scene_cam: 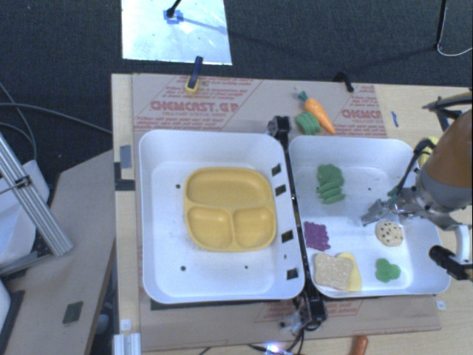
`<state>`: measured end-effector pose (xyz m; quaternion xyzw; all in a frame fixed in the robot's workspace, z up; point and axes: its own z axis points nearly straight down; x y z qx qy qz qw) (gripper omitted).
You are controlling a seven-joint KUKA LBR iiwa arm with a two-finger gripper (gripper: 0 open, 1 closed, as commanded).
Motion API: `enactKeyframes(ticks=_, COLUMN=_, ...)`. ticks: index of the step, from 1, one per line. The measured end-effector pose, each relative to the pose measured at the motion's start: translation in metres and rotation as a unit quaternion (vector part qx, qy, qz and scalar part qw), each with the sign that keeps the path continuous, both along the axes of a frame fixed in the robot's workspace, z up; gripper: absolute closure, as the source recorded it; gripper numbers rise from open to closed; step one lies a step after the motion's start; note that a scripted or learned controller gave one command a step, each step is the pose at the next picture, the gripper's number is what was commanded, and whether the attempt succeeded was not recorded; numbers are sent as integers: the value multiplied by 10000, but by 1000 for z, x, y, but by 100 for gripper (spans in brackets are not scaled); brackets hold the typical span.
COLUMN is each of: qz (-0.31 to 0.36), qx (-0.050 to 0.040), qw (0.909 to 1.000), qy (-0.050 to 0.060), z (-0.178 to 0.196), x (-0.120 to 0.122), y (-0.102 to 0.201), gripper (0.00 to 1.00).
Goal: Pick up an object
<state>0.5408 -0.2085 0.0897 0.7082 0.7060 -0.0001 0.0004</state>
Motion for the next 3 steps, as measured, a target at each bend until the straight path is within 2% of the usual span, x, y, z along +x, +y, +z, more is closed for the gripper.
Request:
enactKeyframes(ticks=1, qz=32, qx=-5, qw=10000, qy=-22, z=12, x=3, y=3, gripper=100)
enactKeyframes(ticks=2, qz=11, qx=-44, qw=9999, qy=-95, z=0, x=-42, y=33, gripper=100)
enactKeyframes(ticks=3, qz=26, qx=-5, qw=10000, qy=-61, z=-1, x=-42, y=35, gripper=0)
